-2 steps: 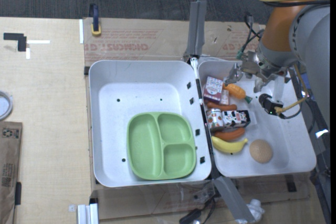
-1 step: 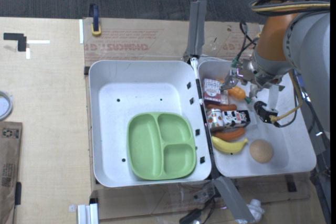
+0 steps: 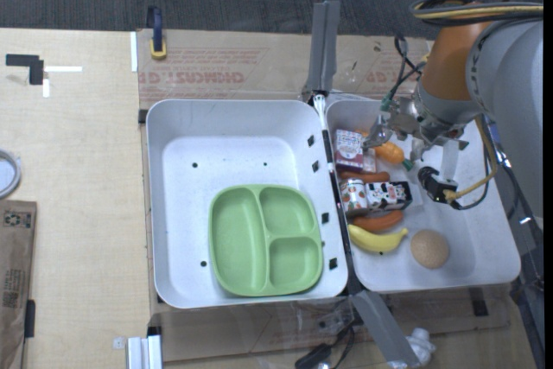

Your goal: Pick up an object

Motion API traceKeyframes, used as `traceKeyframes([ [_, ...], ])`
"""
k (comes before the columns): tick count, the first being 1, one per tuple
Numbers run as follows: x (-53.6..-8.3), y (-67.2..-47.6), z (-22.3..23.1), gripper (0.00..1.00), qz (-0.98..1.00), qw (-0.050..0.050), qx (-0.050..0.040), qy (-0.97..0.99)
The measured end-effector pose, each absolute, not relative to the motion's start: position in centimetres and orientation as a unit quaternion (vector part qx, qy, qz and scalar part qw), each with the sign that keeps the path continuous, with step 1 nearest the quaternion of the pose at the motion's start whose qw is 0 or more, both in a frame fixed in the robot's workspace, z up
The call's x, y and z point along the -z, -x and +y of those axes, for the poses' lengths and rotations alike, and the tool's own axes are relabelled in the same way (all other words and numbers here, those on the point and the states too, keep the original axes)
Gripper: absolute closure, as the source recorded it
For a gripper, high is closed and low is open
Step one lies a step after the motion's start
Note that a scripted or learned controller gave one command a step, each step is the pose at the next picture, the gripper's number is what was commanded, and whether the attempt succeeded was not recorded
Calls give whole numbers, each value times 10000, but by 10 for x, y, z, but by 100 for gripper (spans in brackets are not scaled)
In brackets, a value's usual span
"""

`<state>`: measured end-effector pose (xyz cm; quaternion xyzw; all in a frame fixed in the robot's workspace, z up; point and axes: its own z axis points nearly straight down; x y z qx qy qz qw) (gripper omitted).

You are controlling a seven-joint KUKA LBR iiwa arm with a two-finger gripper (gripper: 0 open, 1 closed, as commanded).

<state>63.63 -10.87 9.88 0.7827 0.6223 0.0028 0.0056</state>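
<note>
The right bin [image 3: 484, 268] holds several items. A pink and white carton [image 3: 348, 147] lies at its left wall, with an orange ball-like fruit [image 3: 390, 153] beside it. Below them lie a red sausage [image 3: 365, 177], a printed small box [image 3: 374, 196], an orange-red pepper [image 3: 377, 222], a yellow banana [image 3: 378, 239] and a tan round roll [image 3: 429, 249]. My gripper [image 3: 399, 132] hangs low over the bin's far part, just above and right of the orange fruit. The arm's wrist hides what lies under it.
The left bin [image 3: 173, 186] carries a green divided plate [image 3: 266, 239] in its near half. A metal divider post [image 3: 324, 47] stands between the bins at the back. A black cable [image 3: 441, 186] loops off the wrist over the right bin.
</note>
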Motion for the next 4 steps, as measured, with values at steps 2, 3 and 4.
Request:
traceKeyframes([
  [2,-104,-640,-125,100,6595,-40,23,-7517],
  [3,-192,-651,-83,100,6582,4,4,-7529],
  [4,-192,-651,-84,0,6581,3,7,-7529],
])
